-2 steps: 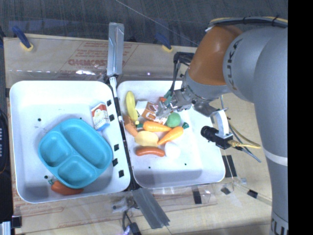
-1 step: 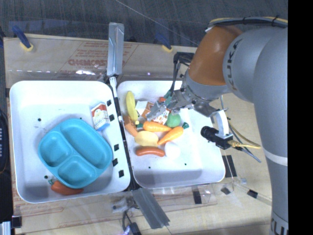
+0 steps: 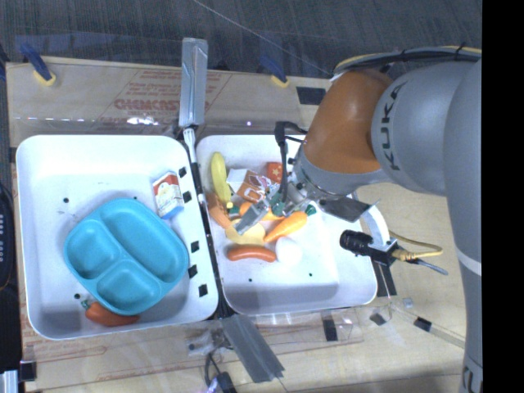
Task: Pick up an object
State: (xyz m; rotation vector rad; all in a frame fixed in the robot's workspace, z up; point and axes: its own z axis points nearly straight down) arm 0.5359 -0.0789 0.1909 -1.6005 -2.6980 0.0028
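The right bin (image 3: 327, 281) holds a pile of toy food: a yellow banana (image 3: 218, 174), an orange carrot (image 3: 286, 225), a red-brown sausage (image 3: 251, 253), a white egg (image 3: 289, 250), a red piece (image 3: 273, 171) and an orange-brown packet (image 3: 250, 188). My gripper (image 3: 277, 201) is low over the middle of this pile, just above the carrot and right of the banana. The arm's orange band and wrist cover the bin's back right part. A grey piece (image 3: 252, 216) lies slanted by the gripper; what it is stays unclear.
In the left bin (image 3: 37, 178) lie a blue divided tray (image 3: 125, 255), a small red-and-white carton (image 3: 167, 195) and an orange-red item (image 3: 106, 314) half under the tray. The front of the right bin is bare white floor.
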